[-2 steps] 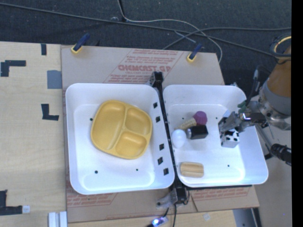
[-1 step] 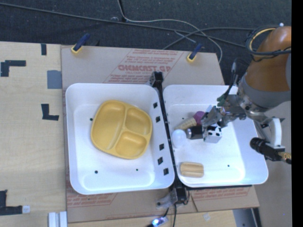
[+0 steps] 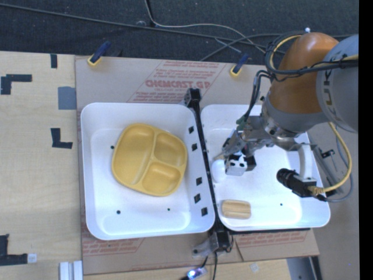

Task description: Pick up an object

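My claw (image 3: pixel 236 163) hangs low in the right bin (image 3: pixel 315 217), near the middle of the picture, and I think the job is not done, because I see nothing held in it. The tan block (image 3: pixel 235 209) lies just below it, and the yellow tray (image 3: pixel 150 159) sits in the left bin (image 3: pixel 96 214). My wrist hides the claw tips, so I cannot tell how they stand.

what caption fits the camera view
Arm's tool low in right bin near bread roll; yellow divided plate in left bin.
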Motion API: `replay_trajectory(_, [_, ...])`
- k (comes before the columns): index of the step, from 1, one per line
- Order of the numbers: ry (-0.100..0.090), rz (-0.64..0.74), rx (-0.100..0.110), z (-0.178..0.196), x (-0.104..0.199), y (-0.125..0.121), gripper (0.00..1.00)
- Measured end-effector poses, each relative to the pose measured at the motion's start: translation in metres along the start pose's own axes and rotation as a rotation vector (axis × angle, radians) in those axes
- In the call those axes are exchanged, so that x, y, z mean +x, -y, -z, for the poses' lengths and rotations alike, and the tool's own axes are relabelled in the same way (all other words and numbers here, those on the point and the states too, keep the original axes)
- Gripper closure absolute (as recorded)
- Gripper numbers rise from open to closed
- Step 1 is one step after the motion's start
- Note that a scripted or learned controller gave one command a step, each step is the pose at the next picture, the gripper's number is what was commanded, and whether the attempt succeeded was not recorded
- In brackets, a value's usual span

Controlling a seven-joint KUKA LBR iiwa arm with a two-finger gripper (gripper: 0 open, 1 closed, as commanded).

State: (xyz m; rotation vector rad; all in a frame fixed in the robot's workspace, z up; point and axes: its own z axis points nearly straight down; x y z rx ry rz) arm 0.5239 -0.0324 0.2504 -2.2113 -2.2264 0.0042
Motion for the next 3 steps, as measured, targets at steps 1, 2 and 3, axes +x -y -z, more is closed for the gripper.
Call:
replay_trajectory(1, [0.000,-0.001,0.001,-0.013,0.044,-0.005,1.00])
replay_trajectory(2, [0.001,-0.001,0.001,-0.024,0.090,-0.010,1.00])
replay_trajectory(3, [0.001,-0.001,0.000,-0.030,0.134,-0.016,1.00])
